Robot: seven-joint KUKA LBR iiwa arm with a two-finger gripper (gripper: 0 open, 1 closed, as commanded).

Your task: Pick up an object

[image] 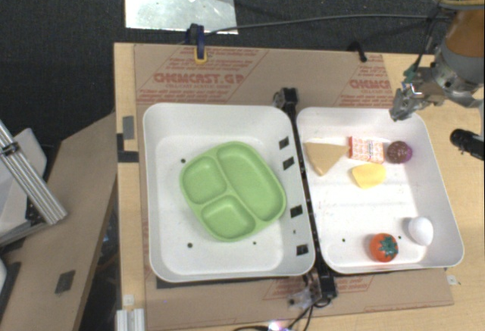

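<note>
Status: nothing picked yet; gripper (404, 104) sits high over the far right corner of the right bin (439, 193), above the rim, well clear of the contents; jaws too small and blurred to read, cannot tell if released or clenched; nothing visible between them.

Candidates all lie in the right bin: tan wedge (324, 155) near the far left side; red-and-white packet (367, 148) just beside it; dark purple ball (398, 151) touching or nearly touching the packet's right end; yellow block (368, 175) just in front of the packet; white egg (419, 230) and red-orange tomato-like ball (383, 246) near the front right, close together.

Left bin (167, 170) holds a green divided tray (231, 189), three compartments, nothing in them.

Judgement: task at approach stage; target choice, descent, close and lift all left; purple ball is nearest the gripper, so likely the shortest move; round items may roll when pinched.
</note>
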